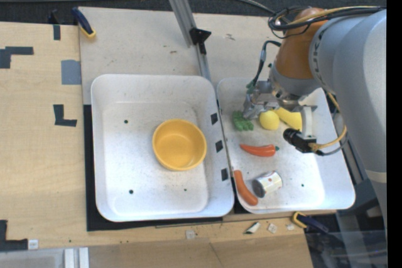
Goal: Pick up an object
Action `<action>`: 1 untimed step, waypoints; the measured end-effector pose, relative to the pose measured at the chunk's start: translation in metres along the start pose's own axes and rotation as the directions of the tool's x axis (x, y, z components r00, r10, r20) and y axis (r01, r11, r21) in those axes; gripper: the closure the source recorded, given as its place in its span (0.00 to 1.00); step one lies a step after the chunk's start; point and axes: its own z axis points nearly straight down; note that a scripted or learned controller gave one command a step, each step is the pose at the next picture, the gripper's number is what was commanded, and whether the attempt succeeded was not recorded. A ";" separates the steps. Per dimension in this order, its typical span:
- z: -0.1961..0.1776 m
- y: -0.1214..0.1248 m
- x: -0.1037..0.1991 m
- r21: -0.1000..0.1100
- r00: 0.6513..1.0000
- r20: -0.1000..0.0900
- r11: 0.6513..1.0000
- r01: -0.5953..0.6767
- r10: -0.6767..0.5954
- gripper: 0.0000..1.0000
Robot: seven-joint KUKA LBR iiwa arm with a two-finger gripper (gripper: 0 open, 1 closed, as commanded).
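I am a grey arm with an orange band above my wrist, reaching in from the right over the right-hand bin (pixel 333 198). My gripper (pixel 253 106) hangs low at the far left part of that bin, directly above a small green leafy item (pixel 242 122), perhaps a toy vegetable. Whether my jaws are spread or closed, I cannot tell from this high, slanted view, and nothing is visibly held between them.

Just right of the green item lies a round yellow piece (pixel 269 120), and touching it on the right is a longer yellow piece (pixel 290 116), partly under my wrist. Nearer the camera, in the middle of the bin, lies one red-orange pepper (pixel 258 149) with a green tip. At the bin's near left edge lies one orange sausage-shaped item (pixel 244 188), and just beside it a small white can (pixel 268 183) on its side.

The left-hand bin (pixel 107 154) holds one yellow bowl (pixel 179 144), upright, near its middle. Two white bins in all sit side by side on the table (pixel 38 135).
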 end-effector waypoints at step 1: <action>-0.042 0.002 -0.002 0.016 1.000 0.000 1.000 -0.002 0.002 1.00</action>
